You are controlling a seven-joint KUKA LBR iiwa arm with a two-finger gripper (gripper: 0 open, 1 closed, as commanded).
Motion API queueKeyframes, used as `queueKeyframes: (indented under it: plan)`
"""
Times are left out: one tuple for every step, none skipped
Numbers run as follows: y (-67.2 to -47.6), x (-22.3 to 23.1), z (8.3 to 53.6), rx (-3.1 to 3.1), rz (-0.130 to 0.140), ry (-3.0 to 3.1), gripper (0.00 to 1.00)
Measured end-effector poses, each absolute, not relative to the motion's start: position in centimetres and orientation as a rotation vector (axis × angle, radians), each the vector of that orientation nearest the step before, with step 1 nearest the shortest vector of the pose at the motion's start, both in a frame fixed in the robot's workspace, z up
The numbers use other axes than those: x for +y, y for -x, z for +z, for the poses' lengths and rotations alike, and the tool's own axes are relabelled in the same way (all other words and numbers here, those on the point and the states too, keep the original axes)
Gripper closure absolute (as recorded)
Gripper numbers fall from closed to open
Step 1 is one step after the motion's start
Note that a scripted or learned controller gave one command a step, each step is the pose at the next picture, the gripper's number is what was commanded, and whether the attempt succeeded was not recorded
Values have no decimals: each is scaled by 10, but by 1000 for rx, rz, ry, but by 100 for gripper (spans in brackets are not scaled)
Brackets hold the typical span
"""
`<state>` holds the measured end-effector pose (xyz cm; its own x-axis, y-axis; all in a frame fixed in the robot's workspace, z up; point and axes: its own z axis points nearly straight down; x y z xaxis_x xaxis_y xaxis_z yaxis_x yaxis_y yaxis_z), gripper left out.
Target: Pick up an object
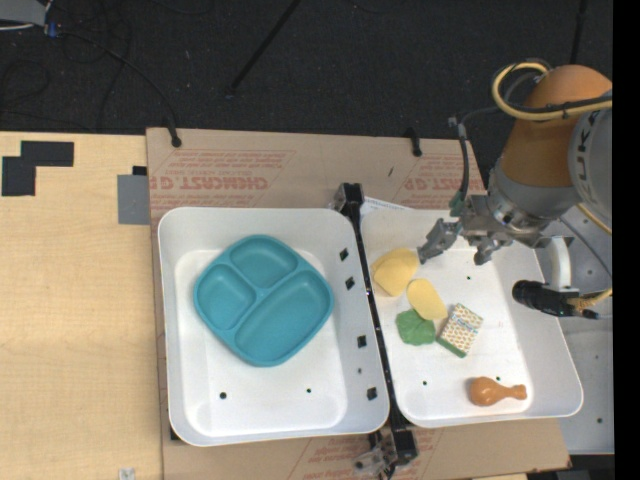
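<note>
We take the gripper [462,240] as our landmark: it hangs over the far part of the right bin [545,393], its two grey fingers [437,240] spread apart with nothing between them, so it is released and grasps nothing.

Starting nearest the camera, an orange drumstick-shaped toy [494,392] lies close to the right bin's near rim, well apart from the gripper and on the near side of it. It looks smooth and glossy, rounded at one end and narrowing to a knob.

Next, between that toy and the gripper, we see a small box [460,329] with a yellow and green speckled pattern, lying tilted on the bin floor. Just beside it, toward the left bin, sits a green lumpy piece [414,328], matte and irregular. A pale yellow rounded object [426,298] touches the green piece on its far side.

Closest to the gripper lies a second yellow object [395,270], smooth and dome-like, just beside the left finger and slightly nearer to us than it; we cannot tell whether they touch.

The left bin [200,408], well apart from the gripper, holds a teal divided plate [263,299] of smooth plastic with three compartments.

Both bins are shallow, white and rounded at the corners, resting on a brown cardboard sheet [290,173] printed with red lettering.
</note>
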<state>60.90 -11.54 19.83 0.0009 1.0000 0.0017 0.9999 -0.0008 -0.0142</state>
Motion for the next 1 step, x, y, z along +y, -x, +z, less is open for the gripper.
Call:
queueKeyframes:
  plan:
    - [-612, -116, 205, -2221, 1, 2220, 0]
